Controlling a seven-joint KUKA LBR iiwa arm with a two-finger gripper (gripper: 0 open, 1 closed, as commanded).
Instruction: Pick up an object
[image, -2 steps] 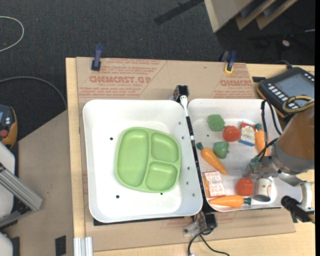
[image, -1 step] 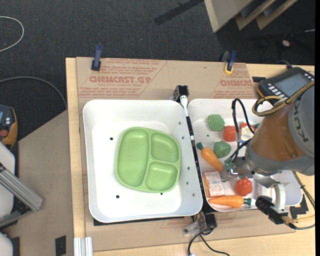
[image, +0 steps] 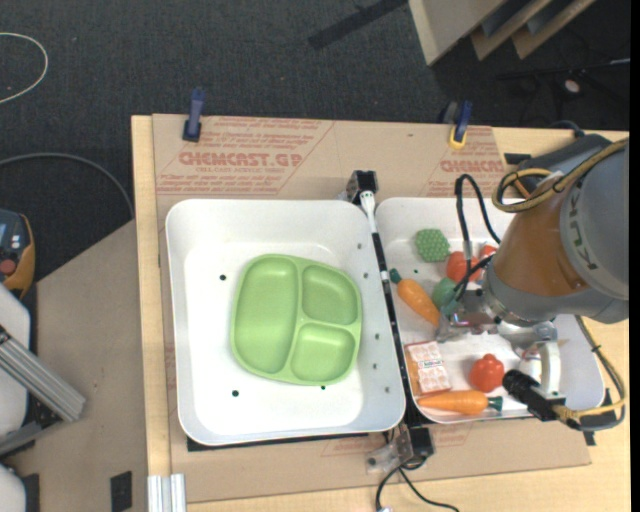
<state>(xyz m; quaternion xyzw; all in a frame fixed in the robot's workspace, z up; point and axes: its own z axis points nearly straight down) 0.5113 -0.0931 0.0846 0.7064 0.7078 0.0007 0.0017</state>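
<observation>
Hovering low over the right bin (image: 590, 375), my claw (image: 462, 322) hangs just beside the nearer carrot (image: 417, 301). I cannot tell from this angle how the claw is set, and nothing shows in it. That carrot lies immediately left of the claw, against the bin's left wall, its long axis slanting from upper left to lower right, green top at the upper end. I judge it the likeliest pick, since it is the closest thing and a short shift left would put me over its middle, closing across the slant rather than along it. A second carrot (image: 458, 403) lies along the bin's near edge, with a tomato (image: 487, 372) and a pink packet (image: 428, 368) between. The green divided plate (image: 295, 320) sits alone in the left bin (image: 195, 300).
</observation>
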